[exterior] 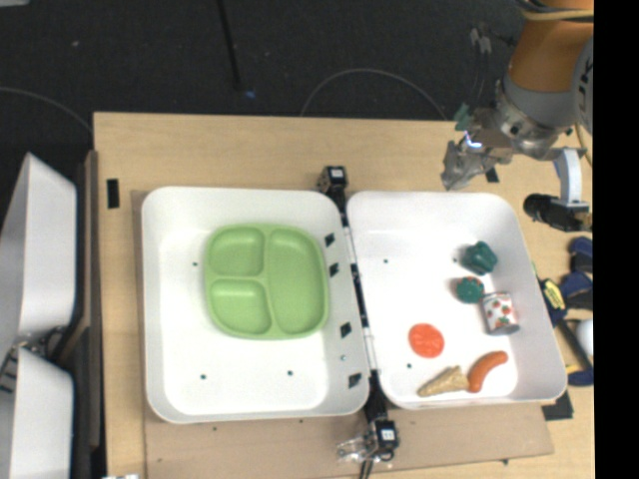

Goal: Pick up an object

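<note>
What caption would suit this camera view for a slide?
Robot hand poised above the far edge of the right bin of small toys, beside a green divided plate in the left bin.

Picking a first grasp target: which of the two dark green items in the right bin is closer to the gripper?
The upper green piece, near the bin's far right side. The other green piece sits just below it, farther from the gripper.

two white bins (160, 267), one green plate (268, 280), six small objects (427, 339)

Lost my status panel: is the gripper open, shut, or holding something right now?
Gripper: cannot be told; it hangs above the far rim of the right bin, with no object seen in it.
</note>
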You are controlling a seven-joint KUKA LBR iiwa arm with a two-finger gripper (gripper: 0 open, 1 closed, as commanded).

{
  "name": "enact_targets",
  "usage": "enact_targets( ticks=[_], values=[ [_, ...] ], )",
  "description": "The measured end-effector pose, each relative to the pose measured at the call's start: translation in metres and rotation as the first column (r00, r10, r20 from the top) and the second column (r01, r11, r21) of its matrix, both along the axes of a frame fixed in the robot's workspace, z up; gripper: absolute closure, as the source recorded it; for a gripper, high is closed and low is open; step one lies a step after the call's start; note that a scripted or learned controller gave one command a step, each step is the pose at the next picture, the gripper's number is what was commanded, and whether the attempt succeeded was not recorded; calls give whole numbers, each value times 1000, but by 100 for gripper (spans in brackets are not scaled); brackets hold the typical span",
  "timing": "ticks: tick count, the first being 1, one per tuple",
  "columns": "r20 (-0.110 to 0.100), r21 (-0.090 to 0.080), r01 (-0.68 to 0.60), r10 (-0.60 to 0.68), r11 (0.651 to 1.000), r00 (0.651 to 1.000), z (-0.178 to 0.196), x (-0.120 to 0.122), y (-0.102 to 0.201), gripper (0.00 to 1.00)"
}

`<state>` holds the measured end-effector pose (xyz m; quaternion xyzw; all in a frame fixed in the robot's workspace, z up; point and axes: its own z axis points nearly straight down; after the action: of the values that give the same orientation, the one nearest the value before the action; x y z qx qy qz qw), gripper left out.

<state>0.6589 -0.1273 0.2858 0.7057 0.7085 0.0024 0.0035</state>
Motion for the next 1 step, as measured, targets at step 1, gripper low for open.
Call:
enact_targets(
  ticks=[1],
  values=[
    [-8, 1, -1, 1, 1000, 1000, -6, -14, 51, 100]
  ],
)
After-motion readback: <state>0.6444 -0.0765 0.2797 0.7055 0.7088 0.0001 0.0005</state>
